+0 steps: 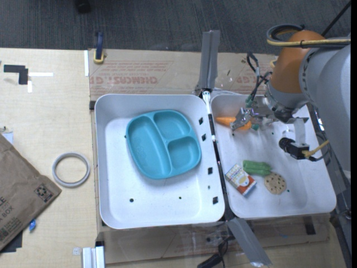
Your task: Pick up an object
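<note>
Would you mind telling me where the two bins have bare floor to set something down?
Left bin: bare strip along the near wall, below the blue divided plate, plus a narrow margin at its left. Right bin: bare near-right corner beyond the cookie. It is crowded around the gripper, carrot, green item and small carton.

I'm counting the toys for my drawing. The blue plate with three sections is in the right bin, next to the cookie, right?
Not quite. The camera view shows the blue plate with three sections lying in the left bin, alone. The cookie is in the right bin.
</note>
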Action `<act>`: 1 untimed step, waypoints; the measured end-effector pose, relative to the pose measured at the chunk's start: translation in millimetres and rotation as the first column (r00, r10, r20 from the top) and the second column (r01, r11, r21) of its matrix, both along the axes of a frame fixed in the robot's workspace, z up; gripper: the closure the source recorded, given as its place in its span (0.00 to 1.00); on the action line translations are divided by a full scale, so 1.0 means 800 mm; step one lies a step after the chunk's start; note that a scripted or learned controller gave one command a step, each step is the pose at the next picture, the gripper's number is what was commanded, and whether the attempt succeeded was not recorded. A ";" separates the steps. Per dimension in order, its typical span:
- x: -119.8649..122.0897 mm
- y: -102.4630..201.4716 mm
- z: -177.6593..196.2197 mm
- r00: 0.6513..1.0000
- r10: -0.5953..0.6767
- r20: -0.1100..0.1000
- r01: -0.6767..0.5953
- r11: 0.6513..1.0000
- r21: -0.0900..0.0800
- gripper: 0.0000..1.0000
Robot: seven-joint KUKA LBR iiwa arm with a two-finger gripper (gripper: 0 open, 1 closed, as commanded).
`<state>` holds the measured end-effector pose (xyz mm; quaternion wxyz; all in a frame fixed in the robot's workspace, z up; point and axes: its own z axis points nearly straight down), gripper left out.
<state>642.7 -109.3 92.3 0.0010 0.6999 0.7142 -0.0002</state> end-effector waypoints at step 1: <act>0.009 0.032 0.125 1.000 -0.027 -0.001 0.027 1.000 0.000 0.00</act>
